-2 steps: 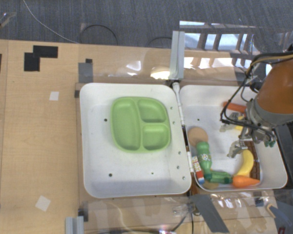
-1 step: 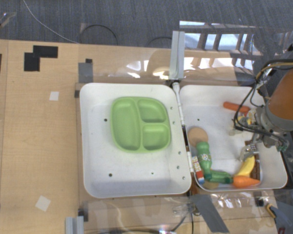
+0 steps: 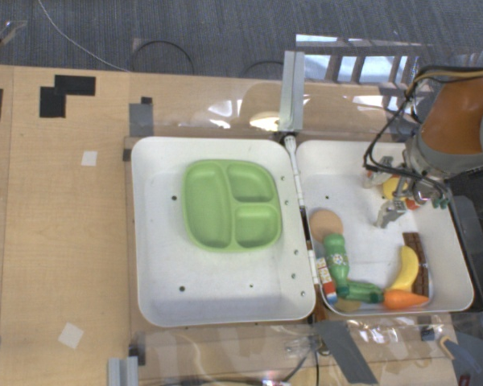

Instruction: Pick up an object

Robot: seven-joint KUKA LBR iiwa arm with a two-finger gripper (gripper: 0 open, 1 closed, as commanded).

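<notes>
A: Where is the hand (image 3: 393,212)?

B: Over the right bin (image 3: 350,171), toward its far right part, hanging from the grey arm (image 3: 459,119) with the orange band. Its metal fingers (image 3: 386,215) point down toward the bin floor.

A: Open or closed?

B: I cannot tell; the fingers are too small and blurred. Nothing shows between them.

A: What is close to it?

B: A small yellow and red thing (image 3: 393,186), too unclear to name, sits just behind it, partly hidden by the wrist.

A: And the rest of that bin?

B: A banana (image 3: 406,268) lies toward the near right, next to a dark bar (image 3: 419,257) along the wall. An orange piece (image 3: 404,299) lies at the near edge. A green bottle (image 3: 336,256) lies near the left wall, a tan disc (image 3: 325,221) just behind it.

A: The left bin (image 3: 157,288)?

B: It holds a green tray (image 3: 230,204) with compartments, well apart from the hand, on the wooden surface (image 3: 56,240).
</notes>
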